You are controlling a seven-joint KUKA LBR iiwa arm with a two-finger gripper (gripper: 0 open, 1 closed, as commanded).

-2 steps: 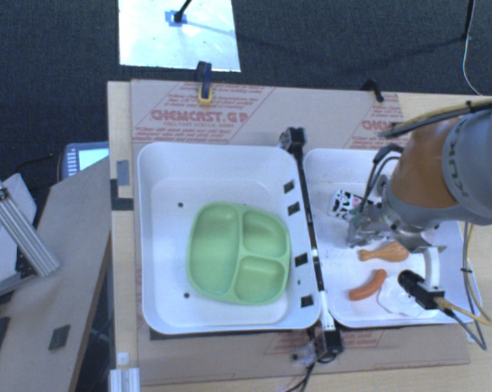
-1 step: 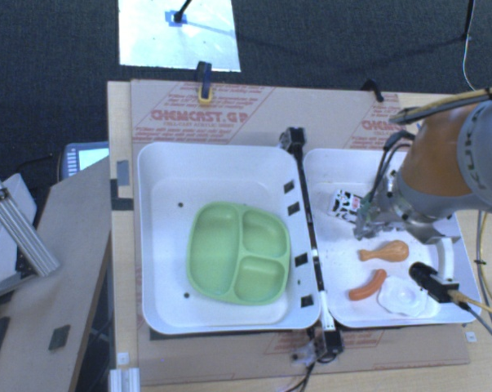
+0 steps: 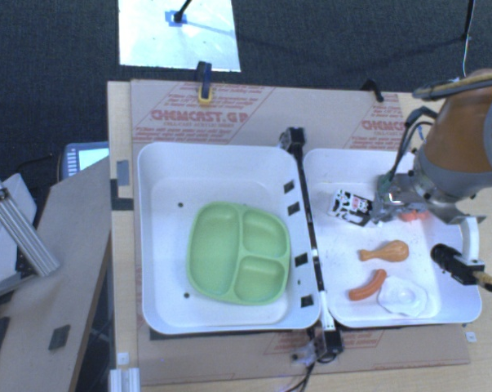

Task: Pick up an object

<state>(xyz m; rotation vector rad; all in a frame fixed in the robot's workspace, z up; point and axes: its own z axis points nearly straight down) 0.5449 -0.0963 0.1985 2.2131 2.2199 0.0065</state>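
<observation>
White plastic everywhere on this bench, basically. Biggest thing is the brown board with red lettering that both bins sit on. The left bin has just one thing in it, a pale green plate with three compartments, lying flat near the middle, slightly toward the bin's front right.

The right bin is where the small stuff is. The grey arm with its orange band comes in from the right and its gripper is down low over the back half of that bin. From where I'm standing I honestly can't tell whether it's clamped on anything or released, the wrist blocks it.

Contents, bigger to smaller: a whitish blob near the front, with an orange sausage lying at a slant, just beside it on the left. Behind those, an orange drumstick lying on its side. A black-and-white piece sits just left of the gripper, close, but I can't say if they touch. A reddish bit peeks out right by the gripper, mostly hidden.
</observation>
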